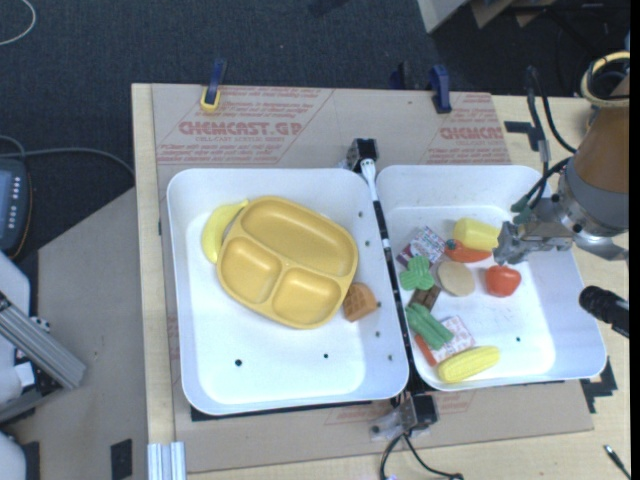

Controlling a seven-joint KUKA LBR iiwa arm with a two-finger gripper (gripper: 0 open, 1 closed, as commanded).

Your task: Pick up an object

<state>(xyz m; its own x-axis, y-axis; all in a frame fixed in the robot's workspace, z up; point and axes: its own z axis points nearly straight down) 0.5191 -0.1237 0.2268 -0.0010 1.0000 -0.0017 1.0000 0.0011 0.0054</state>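
**Pincer low over the right bin's toy food**

We see two white bins side by side on the table (150,268). The left bin (200,368) holds a yellow divided tray (285,261), tilted, with a yellow plate (213,233) poking out from under its 9 o'clock edge and a small brown piece (360,302) touching its 4 o'clock corner.

The right bin (560,358) is the crowded one. A red tomato (503,280) lies near the middle, with a tan disc (458,279) just beside it at 9 o'clock. At 12 o'clock of the disc sits a yellow block (477,234) with an orange-red piece (468,255) touching its lower edge. Toward the divider lie a printed packet (427,242), a green leafy piece (416,274) and a brown bar (428,298). At 6 o'clock of the bin, a corn cob (468,364) rests beside a second packet (455,333), a green piece (427,324) and an orange strip (424,348).

The arm (605,168) reaches in from 3 o'clock, its wrist bent down over the bin's 2 o'clock corner. The pincer (506,248) hangs just at 12 o'clock of the tomato, crowded by the yellow block and the orange-red piece at its 9 o'clock side. We cannot tell whether it is spread or pressed together, and we see nothing between its tips.
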